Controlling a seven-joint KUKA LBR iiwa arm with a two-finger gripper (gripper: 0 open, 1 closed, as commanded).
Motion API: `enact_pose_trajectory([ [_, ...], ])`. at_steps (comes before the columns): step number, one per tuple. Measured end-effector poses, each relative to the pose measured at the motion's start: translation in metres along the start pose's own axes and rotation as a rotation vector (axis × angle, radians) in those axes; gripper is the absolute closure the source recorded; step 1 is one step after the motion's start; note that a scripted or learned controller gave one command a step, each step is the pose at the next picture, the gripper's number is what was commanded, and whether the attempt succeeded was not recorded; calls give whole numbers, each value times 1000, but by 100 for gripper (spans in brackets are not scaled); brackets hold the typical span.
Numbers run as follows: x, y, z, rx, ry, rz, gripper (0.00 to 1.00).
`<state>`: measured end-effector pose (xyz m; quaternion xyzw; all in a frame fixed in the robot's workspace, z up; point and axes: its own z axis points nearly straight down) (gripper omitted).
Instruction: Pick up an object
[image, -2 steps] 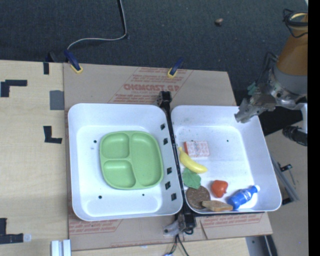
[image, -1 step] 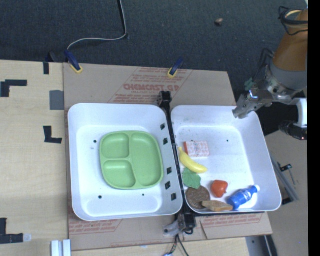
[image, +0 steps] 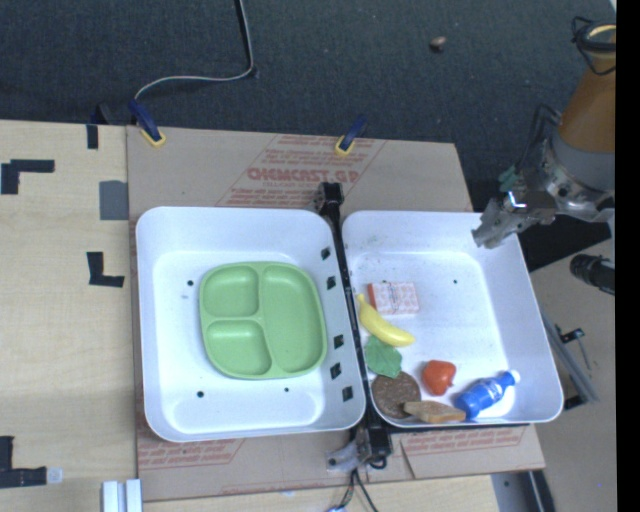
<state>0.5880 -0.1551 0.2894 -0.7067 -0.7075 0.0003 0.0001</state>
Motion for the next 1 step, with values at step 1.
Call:
enact_pose_trajectory([
  [1, -24, 19, 3, 0, -1, 0, 100],
])
